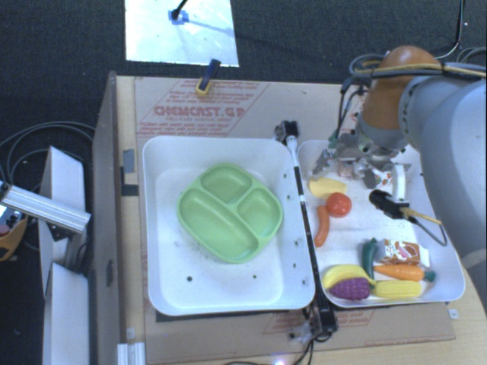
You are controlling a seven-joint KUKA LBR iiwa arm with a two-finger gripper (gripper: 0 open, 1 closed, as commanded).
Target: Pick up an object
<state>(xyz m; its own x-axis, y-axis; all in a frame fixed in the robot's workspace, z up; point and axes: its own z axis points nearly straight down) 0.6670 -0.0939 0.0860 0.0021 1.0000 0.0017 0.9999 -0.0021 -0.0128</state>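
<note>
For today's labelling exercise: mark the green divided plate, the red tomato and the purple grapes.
green divided plate [230,213]: camera view, on its middle ridge.
red tomato [338,204]: camera view, centre of its top.
purple grapes [351,288]: camera view, middle of the bunch.

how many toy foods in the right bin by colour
yellow: 3, wedge, banana, corn
red: 1, tomato
orange: 2, chilli, carrot
purple: 1, grapes
green: 1, dark vegetable
total: 8

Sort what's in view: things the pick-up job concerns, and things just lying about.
Job: gripper; pickable toys in the right bin: tomato, banana, grapes, corn, carrot.
Lying about: green divided plate in the left bin; cardboard sheet.
</note>
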